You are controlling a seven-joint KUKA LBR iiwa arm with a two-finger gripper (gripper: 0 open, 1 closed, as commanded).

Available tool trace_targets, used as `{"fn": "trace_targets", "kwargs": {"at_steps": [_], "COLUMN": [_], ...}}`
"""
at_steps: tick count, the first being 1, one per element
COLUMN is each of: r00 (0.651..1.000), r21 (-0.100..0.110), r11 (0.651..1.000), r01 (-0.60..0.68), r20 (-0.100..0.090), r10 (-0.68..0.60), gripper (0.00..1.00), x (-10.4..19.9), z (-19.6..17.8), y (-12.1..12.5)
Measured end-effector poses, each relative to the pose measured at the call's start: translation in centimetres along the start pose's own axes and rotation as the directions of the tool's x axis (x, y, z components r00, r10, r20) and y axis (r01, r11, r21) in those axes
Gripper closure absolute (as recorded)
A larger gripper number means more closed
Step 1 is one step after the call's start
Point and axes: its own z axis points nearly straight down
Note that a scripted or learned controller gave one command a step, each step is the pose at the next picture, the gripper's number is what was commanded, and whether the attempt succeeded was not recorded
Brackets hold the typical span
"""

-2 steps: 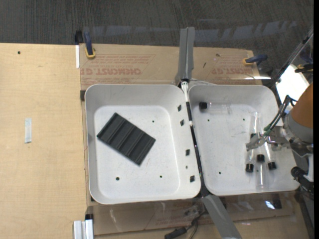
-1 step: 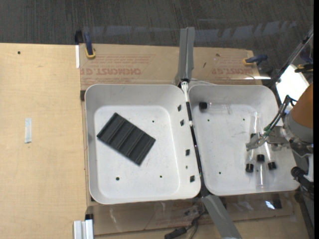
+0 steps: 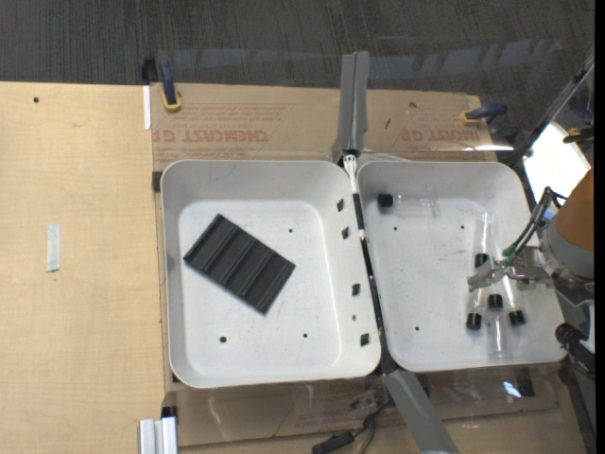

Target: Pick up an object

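Your gripper [image 3: 493, 277] sits low at the right bin's [image 3: 416, 343] three o'clock side, among clear tubes [image 3: 484, 239] with black caps; whether it grips, I cannot tell. Judged light, slick, prone to rolling: take one mid-length, across its axis.

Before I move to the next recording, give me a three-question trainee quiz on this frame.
1. True or false: the dark ribbed slab lies in the right bin.
2. Which bin is the gripper over? A) left bin B) right bin
3. Fill in: the small black cap sits near the right bin's back-____ corner.

Key: 1 false; 2 B; 3 left.
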Motion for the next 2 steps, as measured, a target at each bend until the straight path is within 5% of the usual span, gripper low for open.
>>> {"fn": "trace_targets", "kwargs": {"at_steps": [1, 2], "r00": [0.996, 0.997], "r21": [0.038, 0.038], "r11": [0.996, 0.996], "r01": [0.084, 0.083], "r20": [-0.014, -0.011], "r10": [-0.084, -0.083], "gripper": [0.00, 1.00], "x": [0.10, -0.08], "z": [1.73, 0.84], "y": [7.31, 7.30]}}
